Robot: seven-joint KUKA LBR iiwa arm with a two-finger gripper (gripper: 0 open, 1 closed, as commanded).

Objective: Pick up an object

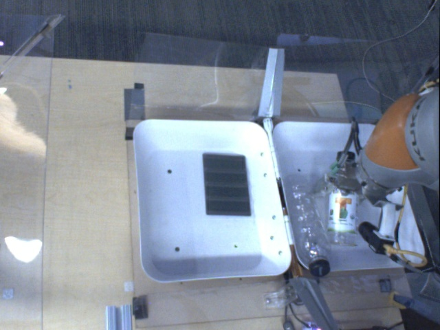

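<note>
Now we hover gripper [342, 184] over small bottle [342, 213] in right bin [302, 139]. Fingers: we cannot tell. Next, we go down, grab.

two white bins side by side on a wooden bench [75, 205]. left bin [158, 239] holds a dark ribbed rectangular pad [226, 184], lying flat near its middle. right bin [306, 143] holds a clear plastic bottle [306, 229] with a black cap, lying along the left wall. arm [402, 139] reaches in from the right, over a small labelled bottle [342, 213], upright.
</note>
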